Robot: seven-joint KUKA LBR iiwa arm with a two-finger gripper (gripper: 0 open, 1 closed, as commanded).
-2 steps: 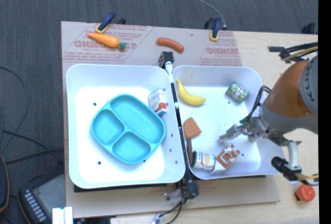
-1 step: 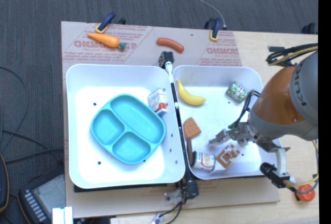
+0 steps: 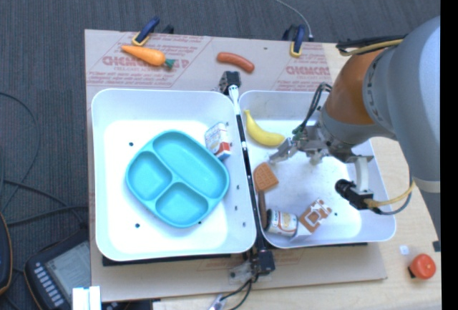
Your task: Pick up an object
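Observation:
My gripper hangs over the middle of the right bin, its fingers spread open and nothing between them. A yellow banana lies just to its upper left, close to the left fingertip. A brown waffle-textured square sits below and left of the gripper. Near the bin's front wall lie a small can on its side and a brown-and-white block. The grey arm with its orange band covers the bin's far right part.
The left bin holds a blue divided plate and a small carton by the dividing wall. On the board behind the bins lie a toy carrot and a sausage. An orange object sits at the bench's front right.

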